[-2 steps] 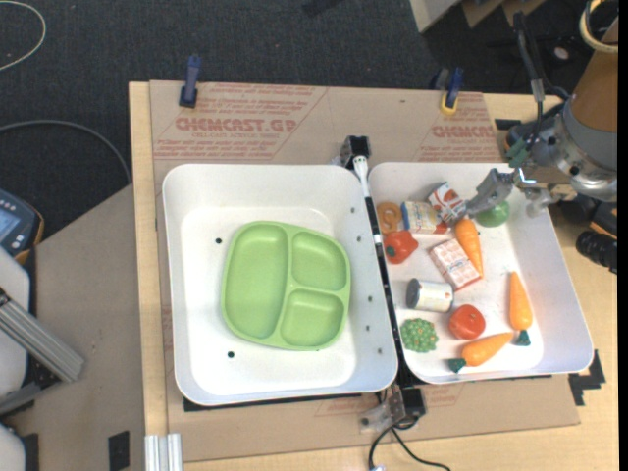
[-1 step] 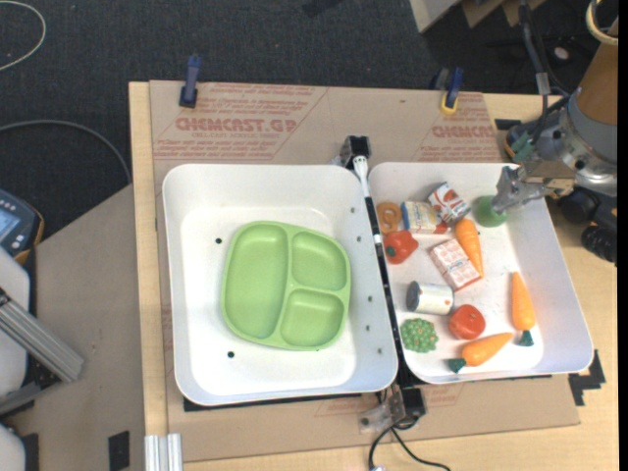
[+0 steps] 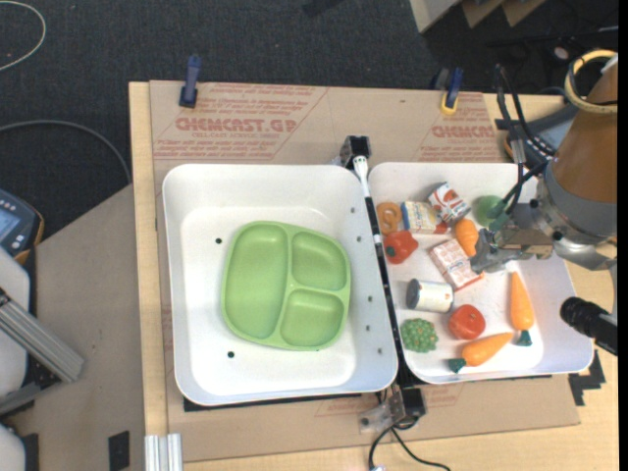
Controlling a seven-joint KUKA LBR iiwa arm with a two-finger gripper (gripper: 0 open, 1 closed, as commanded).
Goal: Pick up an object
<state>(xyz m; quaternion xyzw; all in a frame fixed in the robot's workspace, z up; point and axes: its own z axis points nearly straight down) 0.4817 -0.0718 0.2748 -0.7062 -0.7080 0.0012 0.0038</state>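
Gripper [image 3: 488, 253] hanging low over the right bin [image 3: 559, 351], fingers' state unreadable, crowding a carton [image 3: 453, 261] and an orange piece [image 3: 466, 235]. Lying around: two carrots [image 3: 520, 302] [image 3: 488, 347], two tomatoes [image 3: 467, 320] [image 3: 398, 247], one broccoli [image 3: 419, 335]. Left bin [image 3: 186, 263] holding one green tray [image 3: 287, 285].

Robotics lab: bench [image 3: 245, 116] of protective-papered board clamped at back edge, two white bins [image 3: 186, 263], cables on dark carpet, toy food for tests.
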